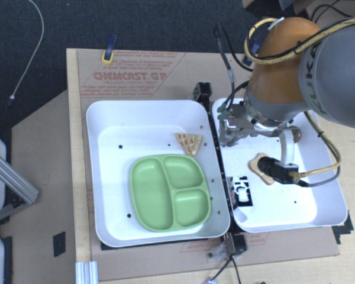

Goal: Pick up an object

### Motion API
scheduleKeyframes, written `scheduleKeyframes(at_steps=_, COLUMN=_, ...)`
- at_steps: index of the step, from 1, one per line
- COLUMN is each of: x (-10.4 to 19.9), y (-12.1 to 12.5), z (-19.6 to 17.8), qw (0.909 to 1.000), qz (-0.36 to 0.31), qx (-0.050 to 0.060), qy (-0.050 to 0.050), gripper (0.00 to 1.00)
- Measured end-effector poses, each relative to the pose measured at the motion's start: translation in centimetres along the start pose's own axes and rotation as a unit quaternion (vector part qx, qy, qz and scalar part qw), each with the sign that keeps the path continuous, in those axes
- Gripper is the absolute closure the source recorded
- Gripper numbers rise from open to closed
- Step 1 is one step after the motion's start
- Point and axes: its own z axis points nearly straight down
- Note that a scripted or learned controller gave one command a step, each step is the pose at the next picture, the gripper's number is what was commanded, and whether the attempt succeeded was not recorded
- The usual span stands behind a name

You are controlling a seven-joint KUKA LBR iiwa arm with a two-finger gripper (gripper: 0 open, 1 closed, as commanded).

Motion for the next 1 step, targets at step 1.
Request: scheduleKeyframes(at_steps=1, x=4.36, y=-2.92, z=0.37, qw=1.0, qz=0.001, qx=0.0, qy=-0.001, gripper=1.0)
